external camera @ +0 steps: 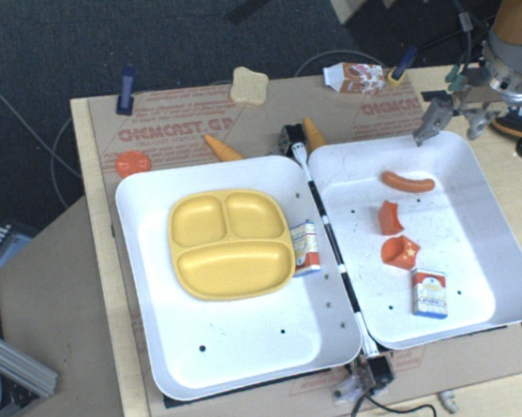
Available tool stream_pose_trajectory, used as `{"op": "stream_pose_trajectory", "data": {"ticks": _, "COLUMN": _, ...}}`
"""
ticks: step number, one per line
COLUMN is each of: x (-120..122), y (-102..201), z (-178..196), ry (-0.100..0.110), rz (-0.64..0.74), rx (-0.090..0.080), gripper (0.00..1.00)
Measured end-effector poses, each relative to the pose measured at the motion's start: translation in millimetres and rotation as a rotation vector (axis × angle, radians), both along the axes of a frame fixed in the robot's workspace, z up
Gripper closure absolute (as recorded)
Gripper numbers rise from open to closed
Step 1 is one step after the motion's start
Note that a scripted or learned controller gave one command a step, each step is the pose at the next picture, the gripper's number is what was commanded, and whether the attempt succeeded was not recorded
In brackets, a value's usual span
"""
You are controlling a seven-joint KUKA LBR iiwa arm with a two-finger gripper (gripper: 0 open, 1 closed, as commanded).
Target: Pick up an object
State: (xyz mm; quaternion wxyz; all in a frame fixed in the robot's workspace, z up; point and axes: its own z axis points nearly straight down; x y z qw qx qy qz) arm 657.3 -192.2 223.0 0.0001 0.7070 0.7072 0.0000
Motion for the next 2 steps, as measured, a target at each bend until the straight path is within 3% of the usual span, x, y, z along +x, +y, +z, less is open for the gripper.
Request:
{"op": "stream_pose_trajectory", "data": {"ticks": 1, "x": -28.0, "y": 49.1, "z": -121.2, "ry": 0.004, "rz": 0.001, "rx": 0.002, "gripper": 0.00}}
{"op": "stream_pose_trajectory", "data": {"ticks": 2, "x": -56.5, "y": 73.8, "z": -138.2, "ry": 0.002, "rz": 0.000, "rx": 0.001, "gripper": 0.00}}
